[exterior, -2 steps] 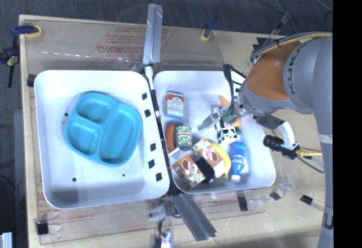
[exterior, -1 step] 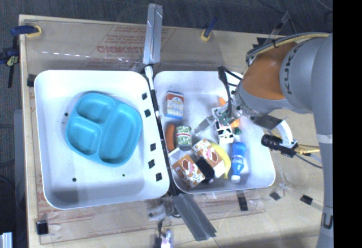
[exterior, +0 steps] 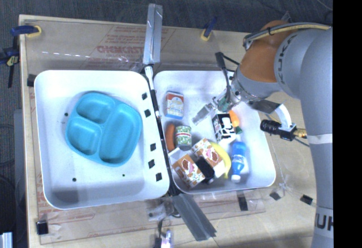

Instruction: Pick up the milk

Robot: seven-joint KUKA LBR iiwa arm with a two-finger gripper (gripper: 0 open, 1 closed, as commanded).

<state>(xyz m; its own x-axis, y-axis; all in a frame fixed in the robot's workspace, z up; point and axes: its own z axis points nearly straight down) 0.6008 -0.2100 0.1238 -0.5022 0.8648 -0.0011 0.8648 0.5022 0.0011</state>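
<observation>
- The right bin (exterior: 260, 153) serves as the landmark; its contents crowd toward its near half.
- The milk (exterior: 175, 104), a small carton with a red top, lies in the right bin's far-left part, close to the divider between the two bins, with bare white floor around it.
- The gripper (exterior: 212, 110) hangs over the middle of the right bin, to the right of the milk and apart from it; its fingers (exterior: 201, 114) stand spread, with nothing between them.
- A black-and-white carton (exterior: 223, 127) lies just below the gripper.
- A blue-capped bottle (exterior: 238, 161) lies near the bin's right wall.
- A green can (exterior: 182, 136) and an orange carrot-like piece (exterior: 169, 137) sit below the milk.
- Two brown printed boxes (exterior: 198, 165) and a yellow banana-like piece (exterior: 224, 157) fill the bin's near edge.
- To the left of the right bin, the left bin (exterior: 48, 184) holds a blue divided tray (exterior: 103, 127).
</observation>
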